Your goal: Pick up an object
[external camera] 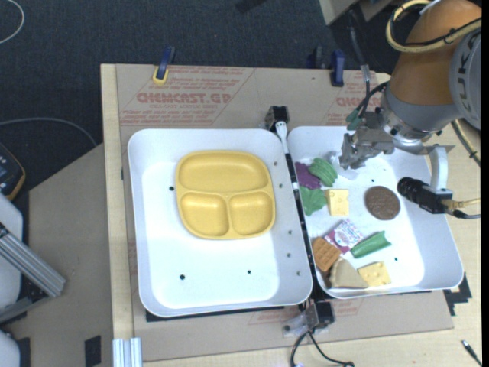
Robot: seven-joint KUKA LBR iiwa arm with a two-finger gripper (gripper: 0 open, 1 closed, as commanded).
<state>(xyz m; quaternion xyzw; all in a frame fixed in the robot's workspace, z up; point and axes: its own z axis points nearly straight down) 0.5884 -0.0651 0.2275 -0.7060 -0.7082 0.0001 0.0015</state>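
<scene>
My gripper (350, 159) hangs over the upper left part of the right bin (435, 243), just right of a green leafy piece (324, 170) and a purple piece (306, 176). Below them lie another green piece (312, 199) and a yellow cheese square (338, 202). A brown round cookie (381, 202) sits toward the bin's middle right. Lower down are a pink-and-white wrapped item (346, 233), a green pepper-like piece (370, 244), a waffle-like brown piece (325, 254), a tan wedge (345, 274) and a yellow cracker (374, 274).
The left bin (153, 228) holds a yellow three-compartment tray (225, 193). A black cylinder (419, 193) on the arm's side hangs over the right bin's right part. Blue and yellow clamps (162, 71) grip the board's far edge.
</scene>
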